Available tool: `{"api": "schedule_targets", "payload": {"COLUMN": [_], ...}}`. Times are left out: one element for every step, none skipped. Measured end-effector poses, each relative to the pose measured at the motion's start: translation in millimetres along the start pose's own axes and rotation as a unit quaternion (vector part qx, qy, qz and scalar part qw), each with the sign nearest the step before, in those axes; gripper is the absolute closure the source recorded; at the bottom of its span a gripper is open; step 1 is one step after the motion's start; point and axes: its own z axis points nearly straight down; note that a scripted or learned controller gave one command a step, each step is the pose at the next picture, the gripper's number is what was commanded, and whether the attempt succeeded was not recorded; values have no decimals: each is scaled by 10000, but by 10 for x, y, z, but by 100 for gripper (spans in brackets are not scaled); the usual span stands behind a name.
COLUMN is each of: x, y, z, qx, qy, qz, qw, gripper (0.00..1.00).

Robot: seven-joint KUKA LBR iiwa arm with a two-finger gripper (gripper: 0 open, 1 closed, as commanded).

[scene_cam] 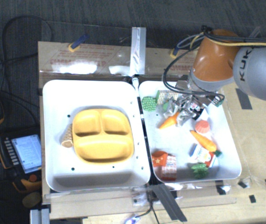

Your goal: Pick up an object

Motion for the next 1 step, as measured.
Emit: {"api": "schedule_targets", "payload": {"x": [35], "y": [448], "z": [-1506], "qx": [112], "qy": [-52], "qz": [1181], "qw": [9929], "gripper": [100]}}
